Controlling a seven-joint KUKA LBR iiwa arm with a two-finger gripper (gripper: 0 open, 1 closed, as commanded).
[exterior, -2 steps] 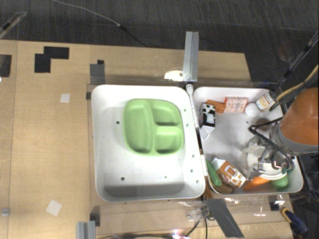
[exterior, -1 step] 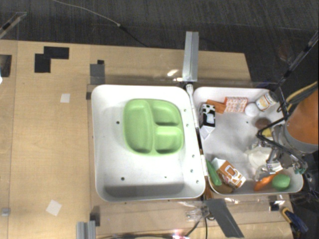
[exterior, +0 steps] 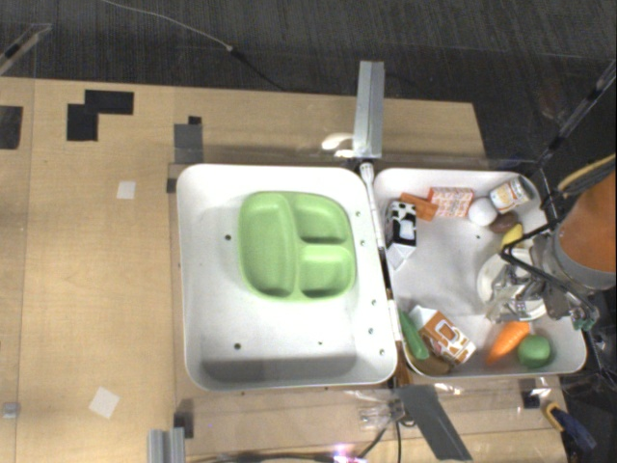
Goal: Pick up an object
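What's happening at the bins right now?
The arm reaches into the right bin from the right, its hand low over the clutter near the carrot and green ball. Nothing can be seen held. The left bin holds a green divided tray.

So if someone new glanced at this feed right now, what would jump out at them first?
Probably the green divided tray, lying alone in the left bin. Next, the cluttered right bin: an orange carrot and a green ball in its near right corner, a small brown packet by its near edge. The gripper hangs just above the carrot, under the arm's orange band.
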